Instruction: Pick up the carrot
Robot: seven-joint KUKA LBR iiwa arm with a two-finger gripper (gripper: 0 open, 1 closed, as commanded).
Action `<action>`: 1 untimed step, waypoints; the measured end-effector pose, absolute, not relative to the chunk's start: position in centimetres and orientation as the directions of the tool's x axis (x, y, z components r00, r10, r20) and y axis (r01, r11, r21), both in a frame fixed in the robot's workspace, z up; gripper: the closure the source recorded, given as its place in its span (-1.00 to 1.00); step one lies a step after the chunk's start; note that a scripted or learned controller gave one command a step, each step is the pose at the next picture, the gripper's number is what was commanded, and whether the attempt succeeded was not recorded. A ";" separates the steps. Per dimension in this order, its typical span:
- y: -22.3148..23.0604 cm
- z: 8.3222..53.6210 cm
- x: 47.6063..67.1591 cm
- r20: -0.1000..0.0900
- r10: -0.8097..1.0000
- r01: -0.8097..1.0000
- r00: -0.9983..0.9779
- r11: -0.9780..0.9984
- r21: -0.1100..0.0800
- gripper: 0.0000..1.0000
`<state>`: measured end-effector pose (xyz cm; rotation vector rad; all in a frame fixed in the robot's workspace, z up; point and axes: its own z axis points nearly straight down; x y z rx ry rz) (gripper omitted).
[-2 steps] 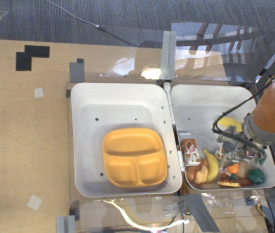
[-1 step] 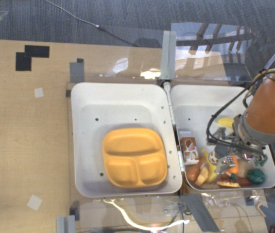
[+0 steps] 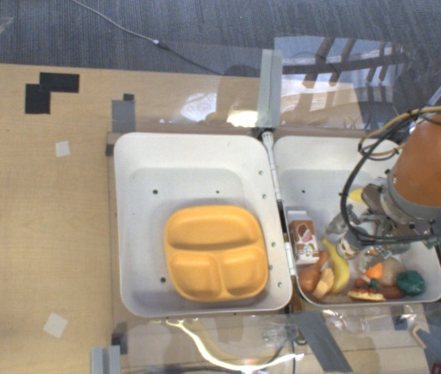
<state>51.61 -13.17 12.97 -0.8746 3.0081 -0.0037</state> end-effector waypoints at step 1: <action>-11.2 14.3 49.9 -0.005 -0.914 -0.914 -0.405 0.405 -0.008 1.00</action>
